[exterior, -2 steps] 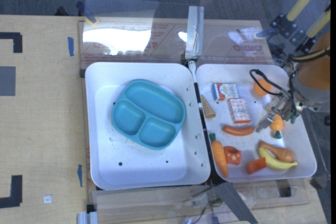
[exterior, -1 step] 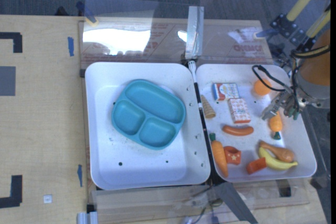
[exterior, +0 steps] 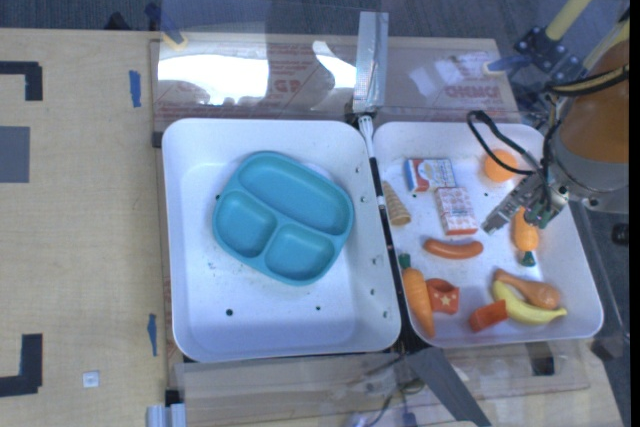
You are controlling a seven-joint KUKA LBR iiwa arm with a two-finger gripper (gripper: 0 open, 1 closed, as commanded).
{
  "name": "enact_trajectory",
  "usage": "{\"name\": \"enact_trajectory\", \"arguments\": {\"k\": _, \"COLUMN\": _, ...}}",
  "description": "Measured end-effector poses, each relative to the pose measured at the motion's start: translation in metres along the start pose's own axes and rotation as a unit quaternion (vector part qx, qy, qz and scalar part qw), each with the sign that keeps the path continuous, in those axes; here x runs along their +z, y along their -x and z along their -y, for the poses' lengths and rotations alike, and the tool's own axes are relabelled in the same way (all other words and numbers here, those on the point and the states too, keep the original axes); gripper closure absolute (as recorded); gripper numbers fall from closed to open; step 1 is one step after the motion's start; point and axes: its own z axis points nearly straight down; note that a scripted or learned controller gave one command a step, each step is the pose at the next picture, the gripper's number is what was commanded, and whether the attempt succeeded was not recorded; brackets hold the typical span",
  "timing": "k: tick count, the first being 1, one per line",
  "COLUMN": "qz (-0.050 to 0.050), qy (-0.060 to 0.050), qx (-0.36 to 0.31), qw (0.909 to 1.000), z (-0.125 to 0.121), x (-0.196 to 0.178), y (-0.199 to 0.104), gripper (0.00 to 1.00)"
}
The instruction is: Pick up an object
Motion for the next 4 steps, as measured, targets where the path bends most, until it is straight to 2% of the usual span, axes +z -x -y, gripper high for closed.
{"name": "enact_trajectory", "arguments": {"k": 1, "qz": -0.001, "qy": -0.001, "qx": 0.048, "qw": 0.9988, "z": 0.024, "x": -0.027, "y": -0.063, "gripper": 1.0}}
{"name": "enact_trajectory", "arguments": {"k": 2, "qz": 0.001, "qy": 0.001, "qx": 0.072, "qw": 0.9974, "z": -0.019, "x": -0.087, "y": -0.05, "gripper": 1.0}}
{"name": "enact_trajectory", "arguments": {"k": 3, "qz": -0.003, "qy": -0.006, "qx": 0.144, "qw": 0.9896, "z": 0.04, "x": 0.014, "y": 0.003, "gripper": 1.0}}
{"name": "enact_trajectory", "arguments": {"k": 4, "qz": 0.001, "qy": 0.001, "qx": 0.214, "qw": 0.9768, "z": -0.034, "x": -0.084, "y": -0.006, "gripper": 1.0}}
